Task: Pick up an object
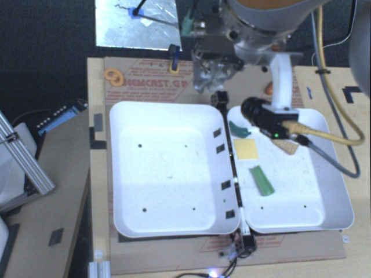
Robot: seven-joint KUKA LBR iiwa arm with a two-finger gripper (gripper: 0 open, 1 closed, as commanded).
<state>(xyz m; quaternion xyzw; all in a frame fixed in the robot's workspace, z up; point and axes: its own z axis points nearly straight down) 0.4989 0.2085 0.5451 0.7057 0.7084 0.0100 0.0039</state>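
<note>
white bins, yellow square, green block, teal piece

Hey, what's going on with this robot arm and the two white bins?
A grey robot arm reaches in over the far edge of the bench, its gripper hanging just beyond the bins near the divider. Nothing is seen in its grasp. The right bin holds a yellow square, a green block, a small teal piece and a tan wedge, all lying loose. The left bin sits beside it.
</note>
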